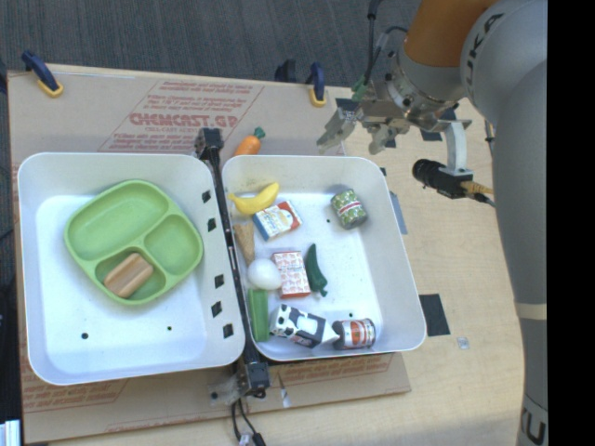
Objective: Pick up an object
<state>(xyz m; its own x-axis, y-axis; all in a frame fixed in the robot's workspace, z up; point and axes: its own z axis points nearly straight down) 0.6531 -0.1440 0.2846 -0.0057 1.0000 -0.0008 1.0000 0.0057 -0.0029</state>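
My gripper [358, 136] hangs open above the far rim of the right bin [395, 240], with nothing between its fingers. In that bin lie a yellow banana [256, 198], a small red and blue carton [277, 220], a green can [349, 208], a white egg [263, 274], a red and white box [292, 273], a dark green pepper [316, 269], a green cucumber [257, 315], a black and white cow-pattern carton [297, 326] and a red can [355, 334]. An ice-cream cone [244, 240] lies by the bin's left wall.
The left bin [37, 277] holds a green divided plate [135, 240] with a brown sandwich piece [128, 274] in one section. An orange carrot [248, 143] lies on the cardboard behind the bins. Blue clamps [42, 72] grip the board's far edge.
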